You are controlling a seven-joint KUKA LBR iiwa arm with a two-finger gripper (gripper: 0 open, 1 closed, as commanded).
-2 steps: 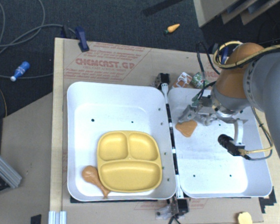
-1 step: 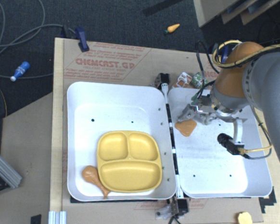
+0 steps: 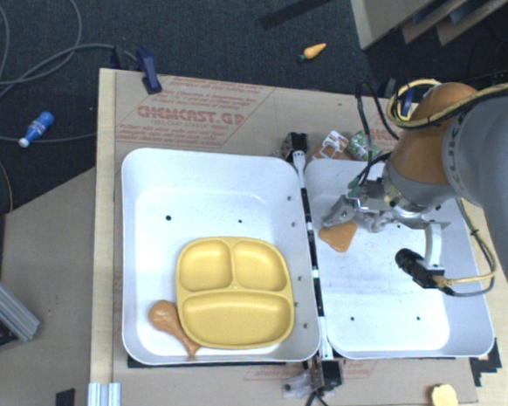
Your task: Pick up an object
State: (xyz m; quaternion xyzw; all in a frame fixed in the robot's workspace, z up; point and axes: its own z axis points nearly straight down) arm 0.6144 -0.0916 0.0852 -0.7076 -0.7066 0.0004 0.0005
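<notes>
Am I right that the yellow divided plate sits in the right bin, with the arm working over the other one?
Not quite: the camera view shows the yellow divided plate in the left bin, and the arm working over the right bin.

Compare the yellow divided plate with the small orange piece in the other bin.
The yellow plate is far larger than the orange piece. The plate lies in the left bin; the piece lies in the right bin, under the gripper. The plate is pale yellow with three compartments; the piece is darker orange and plain. Both rest on a white bin floor.
</notes>
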